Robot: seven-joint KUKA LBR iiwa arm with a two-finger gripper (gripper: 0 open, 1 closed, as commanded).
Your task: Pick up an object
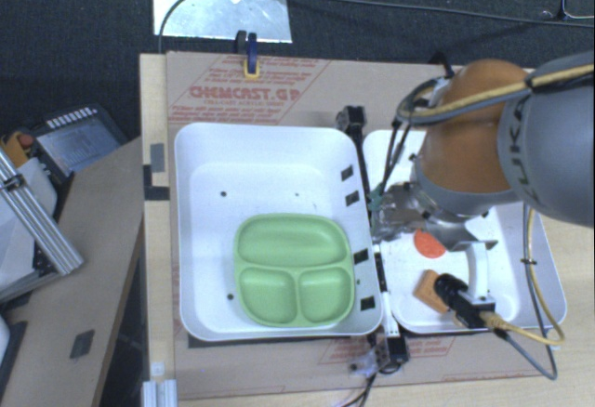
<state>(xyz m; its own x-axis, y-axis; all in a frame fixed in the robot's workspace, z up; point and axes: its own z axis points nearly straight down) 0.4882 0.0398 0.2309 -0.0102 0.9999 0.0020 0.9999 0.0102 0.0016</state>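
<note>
The arm reaches over the right bin, and its orange-banded wrist hides much of the bin's floor. My gripper hangs low by the bin's left wall. A small red round object lies just to the right of the gripper, partly under the wrist. A tan-orange block rests nearer the front edge of the same bin. In the left bin a green divided plate sits toward the front right.
A row of black clips runs along the divider between the two bins. Cardboard lies under the bins, with a blue-yellow clamp at its back edge. Cables trail off the front right.
</note>
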